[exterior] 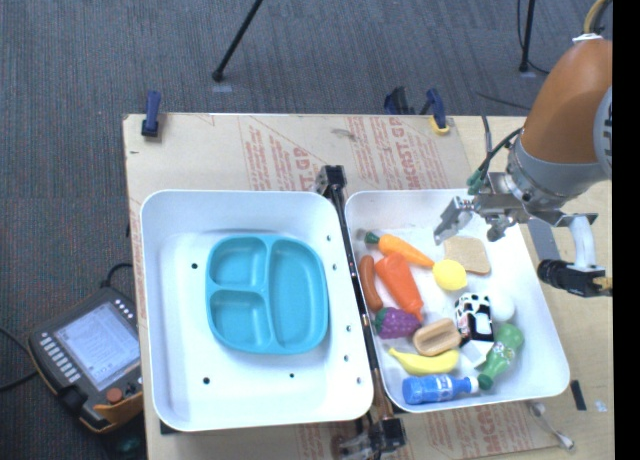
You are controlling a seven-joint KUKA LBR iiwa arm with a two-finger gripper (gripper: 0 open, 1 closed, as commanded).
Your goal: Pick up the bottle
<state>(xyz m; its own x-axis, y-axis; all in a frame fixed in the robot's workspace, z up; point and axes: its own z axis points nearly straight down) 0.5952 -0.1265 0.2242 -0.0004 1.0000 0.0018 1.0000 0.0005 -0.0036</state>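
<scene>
Robotics lab: cardboard-topped bench (290,148) held by blue clamps (151,113), grey carpet floor (100,48), tripod legs (245,23), a teach pendant (88,353) lying beside the bench, two white bins (165,248).

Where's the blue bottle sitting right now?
The blue plastic bottle lies on its side at the near edge of the right white bin, just below the yellow toy banana and left of the green toy vegetable.

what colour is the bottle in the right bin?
Blue with a white cap; the bottle lies on its side at the right bin's near edge in the camera view.
</scene>
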